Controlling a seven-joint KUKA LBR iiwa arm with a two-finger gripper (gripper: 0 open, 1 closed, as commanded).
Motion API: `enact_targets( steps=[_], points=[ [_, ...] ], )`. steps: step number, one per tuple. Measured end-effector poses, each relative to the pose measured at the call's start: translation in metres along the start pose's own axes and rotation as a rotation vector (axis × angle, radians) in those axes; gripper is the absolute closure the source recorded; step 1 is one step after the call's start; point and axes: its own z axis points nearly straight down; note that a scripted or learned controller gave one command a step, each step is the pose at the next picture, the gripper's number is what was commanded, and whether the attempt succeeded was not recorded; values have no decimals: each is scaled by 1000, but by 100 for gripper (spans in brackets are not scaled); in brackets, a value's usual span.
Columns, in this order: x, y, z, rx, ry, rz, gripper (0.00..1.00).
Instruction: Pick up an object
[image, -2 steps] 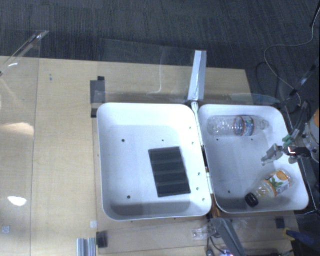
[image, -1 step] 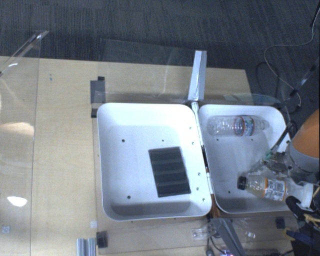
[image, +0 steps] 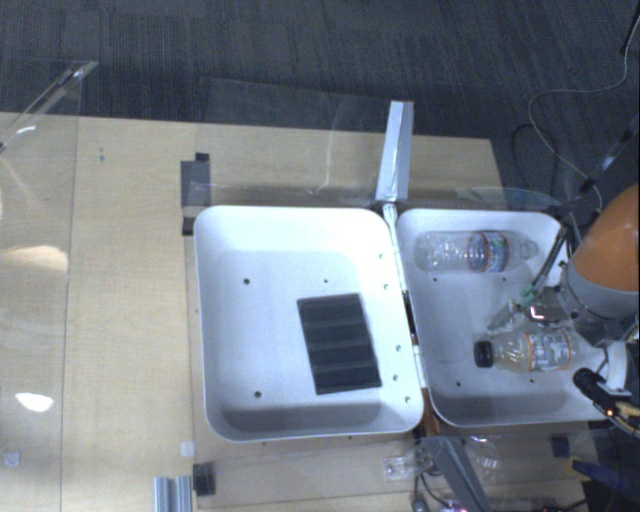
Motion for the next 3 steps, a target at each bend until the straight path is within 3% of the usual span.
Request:
enact_targets(
  steps=[1, 2, 3],
  points=[
    [30, -18, -1, -4, -1, -143, 0],
    [51, -13, -1, -4, -1, -112, 0],
    [12, 7, 0, -2, 0, -51, 0]
  ],
)
